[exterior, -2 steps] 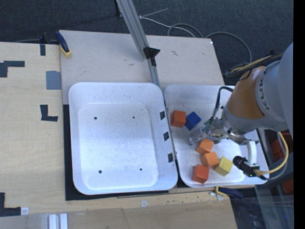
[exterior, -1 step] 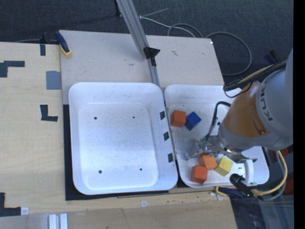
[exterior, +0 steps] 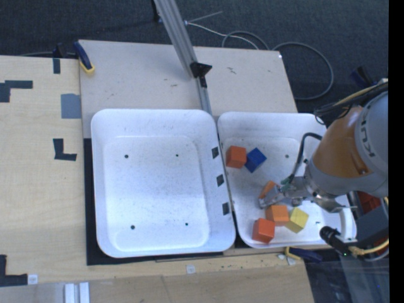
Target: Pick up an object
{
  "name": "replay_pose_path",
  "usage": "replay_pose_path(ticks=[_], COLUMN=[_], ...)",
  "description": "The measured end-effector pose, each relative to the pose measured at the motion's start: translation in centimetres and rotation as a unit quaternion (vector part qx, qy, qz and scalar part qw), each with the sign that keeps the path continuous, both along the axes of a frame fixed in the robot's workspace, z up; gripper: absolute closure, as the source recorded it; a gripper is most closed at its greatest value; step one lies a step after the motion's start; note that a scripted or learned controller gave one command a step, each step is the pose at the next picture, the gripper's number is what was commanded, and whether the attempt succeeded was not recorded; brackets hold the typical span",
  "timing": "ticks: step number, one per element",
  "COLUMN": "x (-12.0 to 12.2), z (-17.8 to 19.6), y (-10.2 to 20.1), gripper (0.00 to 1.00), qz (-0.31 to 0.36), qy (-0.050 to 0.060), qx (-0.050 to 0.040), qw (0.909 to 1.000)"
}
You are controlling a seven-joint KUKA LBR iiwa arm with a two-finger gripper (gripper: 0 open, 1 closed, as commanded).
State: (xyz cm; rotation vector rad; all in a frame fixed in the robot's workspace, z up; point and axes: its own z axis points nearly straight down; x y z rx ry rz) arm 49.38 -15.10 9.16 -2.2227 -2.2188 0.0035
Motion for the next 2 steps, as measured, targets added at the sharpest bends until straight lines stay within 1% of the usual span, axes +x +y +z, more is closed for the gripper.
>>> replay_pose_path(ticks=[1,2], x=[4.22,3.94], z=[0.0,0.88], y=[4.83,4.59], gripper=[0.0,1.0], qz=[0.004,0.002], qy=[-0.001,0.002], qx=[0.0012,0.0013], qw=[1.0,1.0])
